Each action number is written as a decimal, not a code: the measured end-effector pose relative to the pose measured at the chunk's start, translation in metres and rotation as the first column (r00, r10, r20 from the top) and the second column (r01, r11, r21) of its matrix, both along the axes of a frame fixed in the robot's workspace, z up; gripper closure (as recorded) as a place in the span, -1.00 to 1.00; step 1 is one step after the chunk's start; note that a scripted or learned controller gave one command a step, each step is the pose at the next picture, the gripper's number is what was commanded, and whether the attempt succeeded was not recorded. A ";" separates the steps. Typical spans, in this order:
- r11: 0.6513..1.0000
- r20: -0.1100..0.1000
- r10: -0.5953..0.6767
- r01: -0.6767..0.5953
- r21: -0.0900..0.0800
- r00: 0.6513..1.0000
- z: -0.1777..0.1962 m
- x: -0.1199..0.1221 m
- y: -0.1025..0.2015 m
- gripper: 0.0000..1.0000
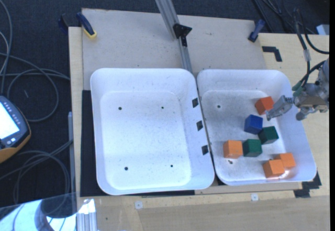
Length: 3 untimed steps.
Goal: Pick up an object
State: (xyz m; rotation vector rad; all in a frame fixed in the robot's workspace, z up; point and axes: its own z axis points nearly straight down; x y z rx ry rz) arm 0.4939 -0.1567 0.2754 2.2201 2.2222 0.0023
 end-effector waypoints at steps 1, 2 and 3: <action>1.000 -0.008 -0.001 0.001 0.001 1.000 -0.092 0.038 -0.025 -1.00; 1.000 0.015 0.000 0.000 -0.005 1.000 -0.157 0.046 -0.001 -1.00; 1.000 0.017 -0.001 0.001 -0.007 1.000 -0.148 0.046 -0.002 1.00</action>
